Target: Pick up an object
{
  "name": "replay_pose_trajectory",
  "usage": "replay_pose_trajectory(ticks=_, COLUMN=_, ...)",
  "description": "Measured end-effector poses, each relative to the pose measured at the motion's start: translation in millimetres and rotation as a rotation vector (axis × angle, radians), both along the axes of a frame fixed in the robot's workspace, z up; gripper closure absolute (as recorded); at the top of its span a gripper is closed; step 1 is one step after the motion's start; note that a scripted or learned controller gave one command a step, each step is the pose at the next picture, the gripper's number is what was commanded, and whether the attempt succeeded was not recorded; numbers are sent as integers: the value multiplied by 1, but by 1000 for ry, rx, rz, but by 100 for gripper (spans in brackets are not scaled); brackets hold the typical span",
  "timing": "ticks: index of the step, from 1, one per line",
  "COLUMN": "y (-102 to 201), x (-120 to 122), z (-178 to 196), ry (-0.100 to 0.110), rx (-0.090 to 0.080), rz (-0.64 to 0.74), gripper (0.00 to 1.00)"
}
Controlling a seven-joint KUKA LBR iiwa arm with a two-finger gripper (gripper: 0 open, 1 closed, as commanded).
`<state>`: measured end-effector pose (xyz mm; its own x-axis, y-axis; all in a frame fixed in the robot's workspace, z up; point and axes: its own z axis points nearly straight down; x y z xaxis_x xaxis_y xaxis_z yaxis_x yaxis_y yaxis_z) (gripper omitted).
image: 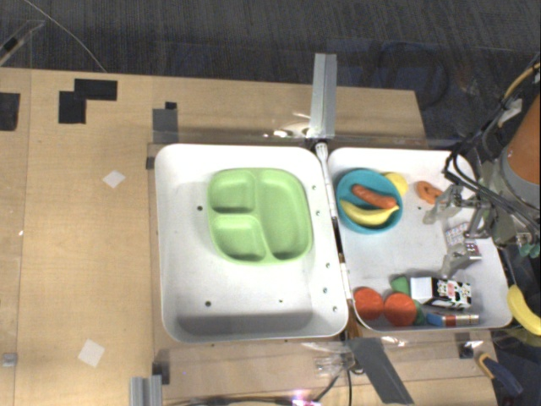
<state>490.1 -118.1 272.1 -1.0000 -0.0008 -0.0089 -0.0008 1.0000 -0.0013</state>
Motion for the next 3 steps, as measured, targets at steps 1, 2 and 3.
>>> replay_pose_trajectory(ticks=1, y=-40, x=23, z=-169, ry=-5, rx=-3, rz=74, gripper=0)
replay_pose_trajectory(ticks=2, y=0, x=75, z=-179, ry=1, rx=-1, rz=76, gripper=0)
replay_pose_trajectory(ticks=3, y=1, x=164, z=-184, ry=12, rx=0, rz=149, gripper=0)
